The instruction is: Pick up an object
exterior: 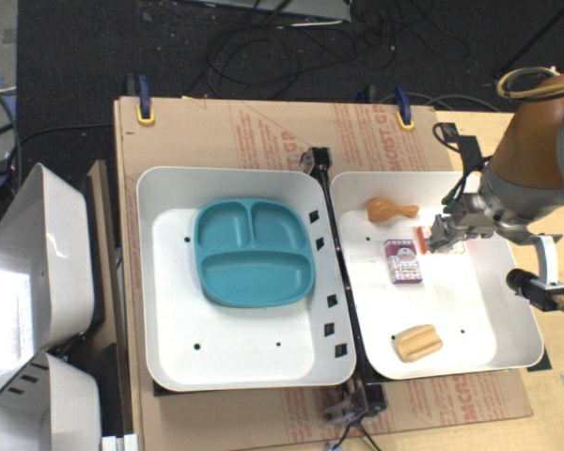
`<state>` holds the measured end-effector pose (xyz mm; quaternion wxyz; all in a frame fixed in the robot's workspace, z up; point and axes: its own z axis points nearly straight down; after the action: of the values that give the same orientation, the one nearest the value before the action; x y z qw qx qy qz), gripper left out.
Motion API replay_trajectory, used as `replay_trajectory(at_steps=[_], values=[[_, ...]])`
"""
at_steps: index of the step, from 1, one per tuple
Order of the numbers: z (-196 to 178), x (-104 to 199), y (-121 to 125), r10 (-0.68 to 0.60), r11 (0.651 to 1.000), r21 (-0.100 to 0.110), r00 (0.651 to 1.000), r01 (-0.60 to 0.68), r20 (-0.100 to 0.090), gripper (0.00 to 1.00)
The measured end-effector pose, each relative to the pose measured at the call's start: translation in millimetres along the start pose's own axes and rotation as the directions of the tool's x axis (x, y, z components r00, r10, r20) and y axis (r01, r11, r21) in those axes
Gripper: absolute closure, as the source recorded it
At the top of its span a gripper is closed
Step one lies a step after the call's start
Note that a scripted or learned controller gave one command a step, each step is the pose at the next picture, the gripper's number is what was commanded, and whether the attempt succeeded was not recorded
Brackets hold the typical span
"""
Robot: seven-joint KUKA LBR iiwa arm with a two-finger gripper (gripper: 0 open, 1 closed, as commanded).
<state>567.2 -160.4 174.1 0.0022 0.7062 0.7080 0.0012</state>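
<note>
Seemingly, gripper (436, 236) just beside purple packet (403, 260).

The arm (536, 148) entered from the right, its orange band uppermost and the grey wrist section below it angled down and to the left. The gripper (434, 236) sat at the end of the wrist, pointed downward and leftward, held low. Cabling ran along the wrist's upper side.

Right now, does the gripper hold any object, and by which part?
It cannot be told: the gripper hangs just right of the small purple-and-red packet, nothing visibly between its fingers.
</note>
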Motion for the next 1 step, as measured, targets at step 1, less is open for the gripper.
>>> replay_trajectory(at_steps=[1], values=[[-42.6, 0.1, 4.0, -0.001, 1.000, 0.000, 1.000, 0.001, 0.000, 1.00]])
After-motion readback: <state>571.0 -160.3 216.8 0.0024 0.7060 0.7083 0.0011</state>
